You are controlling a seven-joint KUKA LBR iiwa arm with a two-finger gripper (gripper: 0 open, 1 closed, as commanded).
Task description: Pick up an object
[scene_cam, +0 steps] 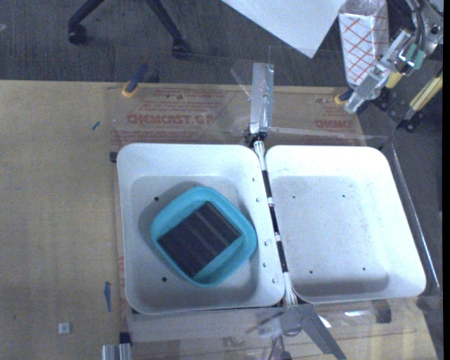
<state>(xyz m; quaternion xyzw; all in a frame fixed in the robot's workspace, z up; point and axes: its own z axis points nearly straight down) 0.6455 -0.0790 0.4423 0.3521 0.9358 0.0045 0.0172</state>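
Observation:
A light blue, rounded square dish [239,228] lies in the left white bin [130,232], turned at a slant. A dark grey ridged block [198,239] rests inside the dish. My gripper [354,98] hangs at the top right, beyond the back edge of the right white bin [337,232] and well away from the dish. Nothing shows held at its tip.
A metal post [261,91] stands behind the seam between the bins on a clear sheet with red lettering [176,116]. A red-hatched bag [360,39] and white paper [281,17] lie at the back right. Chair legs [126,14] are on the floor beyond.

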